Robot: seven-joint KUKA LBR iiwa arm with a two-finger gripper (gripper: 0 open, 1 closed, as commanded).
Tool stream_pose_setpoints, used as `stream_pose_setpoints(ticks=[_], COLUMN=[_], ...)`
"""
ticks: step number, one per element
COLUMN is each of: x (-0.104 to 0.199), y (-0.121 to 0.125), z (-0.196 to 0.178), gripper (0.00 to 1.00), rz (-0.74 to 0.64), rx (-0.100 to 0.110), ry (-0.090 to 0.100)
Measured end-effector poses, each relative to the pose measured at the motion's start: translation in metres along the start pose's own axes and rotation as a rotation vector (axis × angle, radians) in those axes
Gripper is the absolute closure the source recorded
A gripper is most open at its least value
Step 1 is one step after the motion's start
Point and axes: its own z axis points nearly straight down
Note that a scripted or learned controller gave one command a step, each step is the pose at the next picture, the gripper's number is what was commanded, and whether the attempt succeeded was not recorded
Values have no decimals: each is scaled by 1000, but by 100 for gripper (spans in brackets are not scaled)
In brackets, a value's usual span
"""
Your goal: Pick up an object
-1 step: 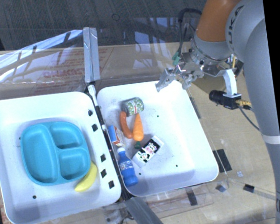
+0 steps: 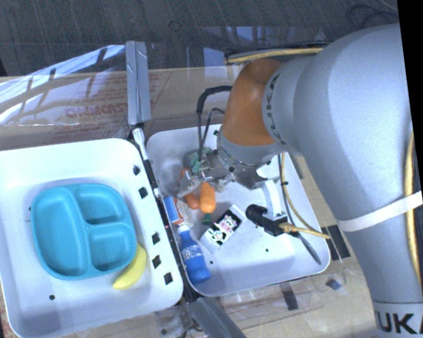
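Closing cleanly on one item is what this step calls for, and the likeliest target, in our judgement, is the orange piece (image 2: 204,198) lying in the left half of the right bin (image 2: 250,285), near the middle of the frame. The gripper (image 2: 195,178) hangs low just above and to the upper left of it, close enough that the two may touch, though we cannot say for sure. Whether the gripper is spread apart or drawn together we cannot tell, since the wrist and clutter hide it, and we see nothing clearly held. To do this well we would centre over the orange piece, come straight down and keep off the neighbours: a black-and-white box (image 2: 225,227) just below it and a blue bottle (image 2: 193,258) against the bin's lower left wall. The left bin (image 2: 28,304) holds a blue divided plate (image 2: 84,229) and a banana (image 2: 132,269), well apart from the work.
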Motion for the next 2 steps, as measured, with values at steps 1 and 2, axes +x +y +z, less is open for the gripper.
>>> stream_pose_setpoints(ticks=[1,2], x=[0,8], y=[0,-24], z=[-10,-199], gripper=[100,100], rz=[-3,-85], rx=[2,-5], ry=[0,-1])
